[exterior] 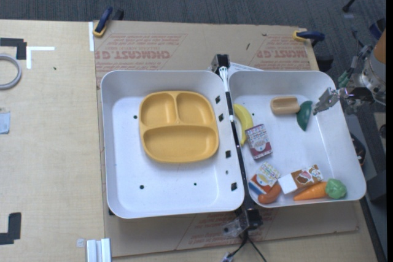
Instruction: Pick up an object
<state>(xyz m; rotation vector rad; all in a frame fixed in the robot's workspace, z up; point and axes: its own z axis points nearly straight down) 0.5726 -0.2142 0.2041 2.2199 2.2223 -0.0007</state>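
1. Lying near the right bin's [344,126] far right edge, a green leaf-shaped toy [304,115] touches the tips of the hand [320,104].
2. I cannot tell whether that hand grips it.
3. A tan bread roll [284,105] sits just beside the toy.
4. A yellow divided plate [178,126] fills the left bin's [116,150] middle.

Fingers [323,101] beside green toy [304,115], right bin [344,132]; yellow plate [178,126] left bin [123,150].
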